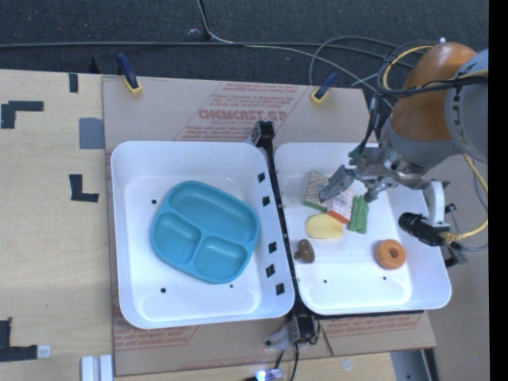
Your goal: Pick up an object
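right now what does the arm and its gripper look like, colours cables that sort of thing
The arm is smooth grey with a rounded orange band above the wrist. Yellow and black cables loop around that band. Below it sits a grey metal gripper with slim dark fingers, and a black fitting on a white bracket sticks out to one side.

The cardboard sheet [238, 113] bears red, unreadable print.

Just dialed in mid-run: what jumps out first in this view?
The blue tray lying alone in the left bin grabs the eye first. Next, the tool low over a cluster in the right bin: a yellow piece, a green stick and a patterned packet. An orange donut sits apart, nearer the bin's right side.
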Robot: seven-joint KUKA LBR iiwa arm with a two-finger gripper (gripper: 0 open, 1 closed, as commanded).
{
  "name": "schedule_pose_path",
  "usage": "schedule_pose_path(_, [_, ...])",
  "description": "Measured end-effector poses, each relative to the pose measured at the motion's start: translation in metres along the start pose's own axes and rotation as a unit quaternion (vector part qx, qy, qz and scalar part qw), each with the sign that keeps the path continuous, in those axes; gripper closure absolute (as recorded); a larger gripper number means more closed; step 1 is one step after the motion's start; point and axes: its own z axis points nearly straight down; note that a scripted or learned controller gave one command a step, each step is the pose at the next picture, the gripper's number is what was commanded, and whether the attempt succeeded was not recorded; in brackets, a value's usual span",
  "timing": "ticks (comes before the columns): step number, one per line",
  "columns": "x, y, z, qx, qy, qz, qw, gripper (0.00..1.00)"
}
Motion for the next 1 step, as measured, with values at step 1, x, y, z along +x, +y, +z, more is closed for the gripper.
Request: schedule_pose_path(1, [0.0001,0.0022,-0.0048,-0.004,-0.001,-0.001,1.0000,0.00])
